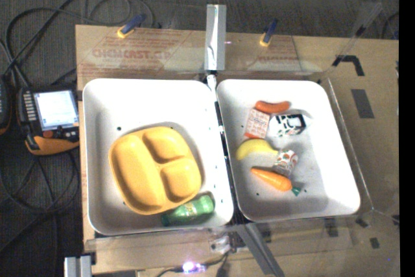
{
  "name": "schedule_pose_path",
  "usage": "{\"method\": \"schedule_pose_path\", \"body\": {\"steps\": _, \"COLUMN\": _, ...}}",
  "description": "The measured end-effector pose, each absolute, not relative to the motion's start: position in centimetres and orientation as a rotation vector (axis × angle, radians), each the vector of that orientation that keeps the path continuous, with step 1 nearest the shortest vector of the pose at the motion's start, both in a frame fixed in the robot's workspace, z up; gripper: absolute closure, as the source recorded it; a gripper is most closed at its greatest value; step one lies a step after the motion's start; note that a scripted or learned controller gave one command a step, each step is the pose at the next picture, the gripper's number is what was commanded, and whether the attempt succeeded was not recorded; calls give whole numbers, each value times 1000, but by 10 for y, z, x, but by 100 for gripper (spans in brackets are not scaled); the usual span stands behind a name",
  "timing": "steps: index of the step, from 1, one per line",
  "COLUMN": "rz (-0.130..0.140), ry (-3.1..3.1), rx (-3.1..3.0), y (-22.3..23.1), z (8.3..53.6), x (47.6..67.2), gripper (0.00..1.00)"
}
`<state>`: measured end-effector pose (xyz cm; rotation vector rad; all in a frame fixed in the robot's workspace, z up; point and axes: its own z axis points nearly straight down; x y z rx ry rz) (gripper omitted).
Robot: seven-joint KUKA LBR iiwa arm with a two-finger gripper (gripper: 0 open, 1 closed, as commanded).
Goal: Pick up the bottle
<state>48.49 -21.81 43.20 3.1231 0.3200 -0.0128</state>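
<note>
A green bottle (pixel 189 209) lies on its side at the front edge of the left bin (pixel 97 139), just below a yellow divided plate (pixel 155 168) and touching its rim. Its cap end points left.
The right bin (pixel 337 159) holds a sausage (pixel 272 106), a red carton (pixel 257 123), a black-and-white carton (pixel 289 124), a banana (pixel 255 148), a small patterned box (pixel 285 159) and a carrot (pixel 272 180). A metal post (pixel 215 36) stands behind the bins. A handheld screen (pixel 52 110) rests at the left.
</note>
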Motion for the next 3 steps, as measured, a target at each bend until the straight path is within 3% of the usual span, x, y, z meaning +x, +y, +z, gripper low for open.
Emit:
{"method": "schedule_pose_path", "body": {"steps": 1, "rz": -25, "ry": 321, "rx": 3122, "y": -219, "z": 439, "x": 487, "gripper": 100}}
{"method": "schedule_pose_path", "body": {"steps": 2, "rz": -11, "ry": 312, "rx": 3124, "y": -225, "z": 433, "x": 485, "gripper": 100}}
{"method": "schedule_pose_path", "body": {"steps": 3, "rz": -8, "ry": 323, "rx": 3123, "y": -73, "z": 433, "x": 486, "gripper": 100}}
